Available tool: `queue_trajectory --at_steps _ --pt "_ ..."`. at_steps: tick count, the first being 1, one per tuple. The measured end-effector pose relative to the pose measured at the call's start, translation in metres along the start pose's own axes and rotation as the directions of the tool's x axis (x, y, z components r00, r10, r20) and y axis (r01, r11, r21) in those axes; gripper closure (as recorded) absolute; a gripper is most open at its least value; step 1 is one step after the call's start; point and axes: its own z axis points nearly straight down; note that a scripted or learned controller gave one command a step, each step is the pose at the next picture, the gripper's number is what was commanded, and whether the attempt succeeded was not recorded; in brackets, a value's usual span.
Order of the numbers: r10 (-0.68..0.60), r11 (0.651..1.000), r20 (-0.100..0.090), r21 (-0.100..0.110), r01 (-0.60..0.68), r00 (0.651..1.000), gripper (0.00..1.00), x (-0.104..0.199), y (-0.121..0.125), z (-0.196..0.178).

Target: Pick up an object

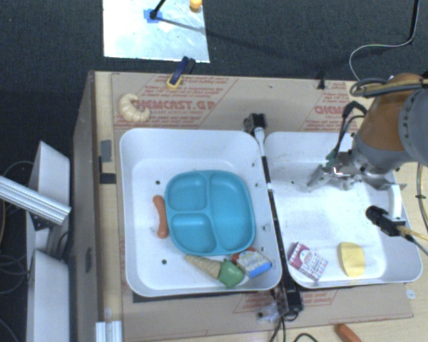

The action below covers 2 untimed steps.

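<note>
Grey two-finger gripper (333, 174) blurs at the right shallow white bin's (294, 152) twelve o'clock, grip unreadable; one yellow wedge (353, 258), one red-white packet (307, 261) at six.

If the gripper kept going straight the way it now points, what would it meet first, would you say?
Probably the bare floor of the right white bin. The gripper points toward the black divider between the bins; nothing lies in between, though depth is unclear.
</note>
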Motion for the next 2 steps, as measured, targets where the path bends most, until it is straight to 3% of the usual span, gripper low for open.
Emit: queue_trajectory --at_steps 1,2 --pt "-0.001 1.000 0.000 -0.003 0.001 1.000 1.00 0.0002 0.0011 -0.0109" --pt "-0.001 1.000 0.000 -0.003 0.001 1.000 0.00 0.0003 0.0010 -0.0108"
